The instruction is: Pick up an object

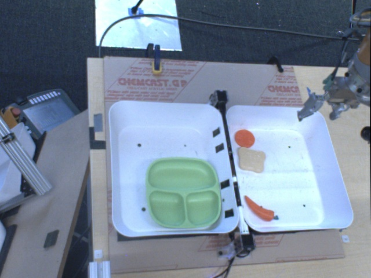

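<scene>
White bins lie before us; nothing is picked yet. Our gripper [322, 110] hovers spread and bare over the right bin's [324, 172] far right corner. Along its left edge wait an orange disc [244, 138], a beige slice [251, 160] and a carrot [258, 209].

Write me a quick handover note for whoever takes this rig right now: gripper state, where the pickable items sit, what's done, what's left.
Gripper: open, holding nothing, above the far right corner of the right bin.
Right bin holds an orange round slice, a beige bread-like piece just nearer the camera, and a carrot near the front wall, all along its left side.
Left bin holds a green divided plate.
Done: no pick yet.
Left: move over one item, descend, close, lift.
</scene>
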